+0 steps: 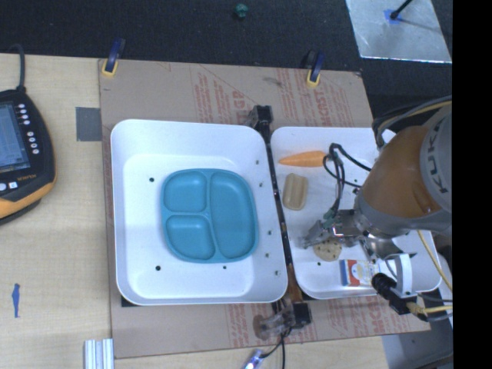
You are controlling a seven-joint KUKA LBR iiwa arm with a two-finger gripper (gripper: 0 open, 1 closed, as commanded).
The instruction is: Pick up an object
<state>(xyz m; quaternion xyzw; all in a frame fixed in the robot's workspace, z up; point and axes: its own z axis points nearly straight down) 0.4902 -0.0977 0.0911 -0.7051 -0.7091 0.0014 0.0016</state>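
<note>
In the right bin lie an orange carrot at the back, a tan bread-like piece below it, a round cookie and a small white carton with red and blue print near the front. My gripper hangs low over the bin's middle, just above the cookie and left of the carton. Its metal tip points left. The arm's orange band and wrist cover the bin's right half.
The left bin holds a blue divided plate. A teach pendant rests at the bench's left edge. Clamps pin the cardboard sheet at the back. Cables run over the right bin by the wrist.
</note>
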